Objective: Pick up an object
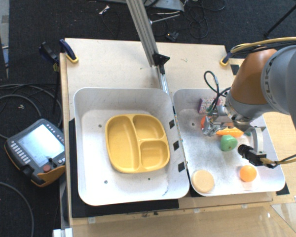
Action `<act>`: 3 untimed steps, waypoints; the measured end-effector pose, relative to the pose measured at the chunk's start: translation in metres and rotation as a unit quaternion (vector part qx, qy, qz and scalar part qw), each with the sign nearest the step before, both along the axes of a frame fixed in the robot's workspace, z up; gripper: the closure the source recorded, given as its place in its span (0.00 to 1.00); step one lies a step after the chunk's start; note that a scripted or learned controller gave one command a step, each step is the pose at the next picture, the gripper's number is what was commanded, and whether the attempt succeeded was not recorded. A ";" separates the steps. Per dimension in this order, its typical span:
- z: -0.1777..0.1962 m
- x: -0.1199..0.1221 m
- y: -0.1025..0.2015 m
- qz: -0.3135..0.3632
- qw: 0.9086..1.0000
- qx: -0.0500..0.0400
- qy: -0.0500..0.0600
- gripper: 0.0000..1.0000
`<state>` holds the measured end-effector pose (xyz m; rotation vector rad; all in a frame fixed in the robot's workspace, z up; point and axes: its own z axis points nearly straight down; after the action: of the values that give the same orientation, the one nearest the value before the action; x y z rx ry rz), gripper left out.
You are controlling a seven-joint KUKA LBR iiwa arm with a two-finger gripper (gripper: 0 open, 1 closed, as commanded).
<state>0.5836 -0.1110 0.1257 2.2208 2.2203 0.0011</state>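
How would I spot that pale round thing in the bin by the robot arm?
Find the right-hand white bin, where the arm reaches in. Look to its near left corner: the pale tan disc lies flat there. Its neighbours are an orange ball and a green ball; it alone is flat and beige.

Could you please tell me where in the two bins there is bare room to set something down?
In the left bin, bare floor rings the yellow divided plate, widest along the near-left corner. The right bin is crowded: the hand, green object, orange ball and tan disc fill it, leaving a patch between disc and ball.
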 end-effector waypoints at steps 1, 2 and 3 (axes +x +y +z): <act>0.063 -0.001 0.001 0.001 1.000 -0.001 -0.003 1.00; 0.128 0.002 0.001 0.002 1.000 -0.001 -0.004 1.00; 0.167 0.003 0.001 0.002 1.000 -0.001 -0.002 1.00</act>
<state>0.5864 -0.1097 0.2932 2.2135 2.2216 0.0050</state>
